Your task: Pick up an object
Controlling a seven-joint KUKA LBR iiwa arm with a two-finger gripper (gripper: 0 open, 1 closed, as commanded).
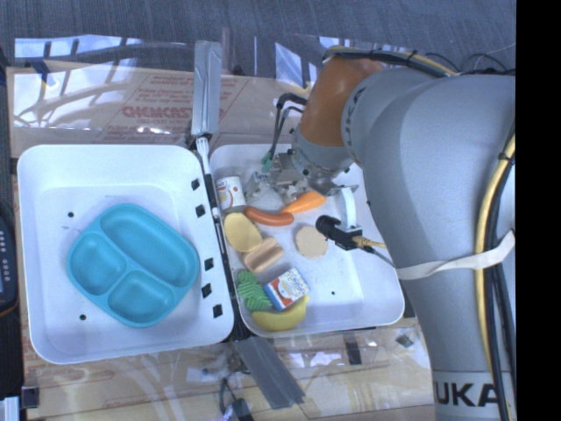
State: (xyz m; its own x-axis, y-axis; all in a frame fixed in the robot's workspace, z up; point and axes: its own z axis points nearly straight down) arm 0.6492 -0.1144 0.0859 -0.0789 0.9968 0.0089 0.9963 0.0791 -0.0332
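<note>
The gripper (pixel 282 179) is seen low over the far end of the right bin (pixel 352 298), its metal parts crowded under the orange-banded wrist. Whether it is released or clenched cannot be told, and nothing is seen to be held. The step in hand is judged to be the approach: no object is lifted yet.

Just beside the gripper, toward the camera, an orange carrot (pixel 306 203) and a red sausage (pixel 268 217) are laid end to end, touching or nearly so. A small can (pixel 230 191) is stood near the bin's left wall. One of these three is judged the likeliest target. A clean descent onto a single item is called for, since the carrot and sausage are easily nudged together.

Further out, a yellow oval piece (pixel 243 231), a bread slice (pixel 263 255), a round biscuit (pixel 310 241), a green item (pixel 252 289), a small carton (pixel 287 288) and a banana (pixel 282 317) are packed into the near half.

The left bin (pixel 53 182) is occupied by a blue divided plate (pixel 131 263). Both bins are set on a brown board (pixel 158 103) over dark carpet (pixel 131 7).
</note>
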